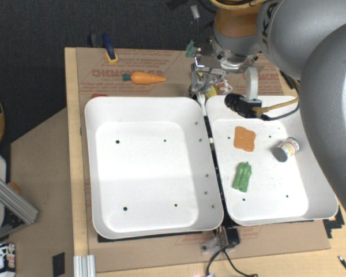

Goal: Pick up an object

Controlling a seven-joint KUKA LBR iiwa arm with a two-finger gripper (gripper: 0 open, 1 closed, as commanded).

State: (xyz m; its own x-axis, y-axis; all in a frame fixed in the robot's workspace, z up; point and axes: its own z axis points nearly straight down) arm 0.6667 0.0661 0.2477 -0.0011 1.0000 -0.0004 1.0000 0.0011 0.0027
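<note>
Beyond the bins' far rims, on the brown cardboard sheet (161,62), a toy carrot (145,78) lies apart from everything. Within the right bin (311,206) rest an orange block (244,138), a green piece (241,176) and a small can (285,149). Over that bin's far left corner hangs the gripper (207,86); its state I cannot tell.

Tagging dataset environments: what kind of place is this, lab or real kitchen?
Most likely a robotics lab bench, not a kitchen: two white bins on a cardboard-covered board, toy food like a plastic carrot, and aluminium framing with loose cabling beside the bench.
</note>
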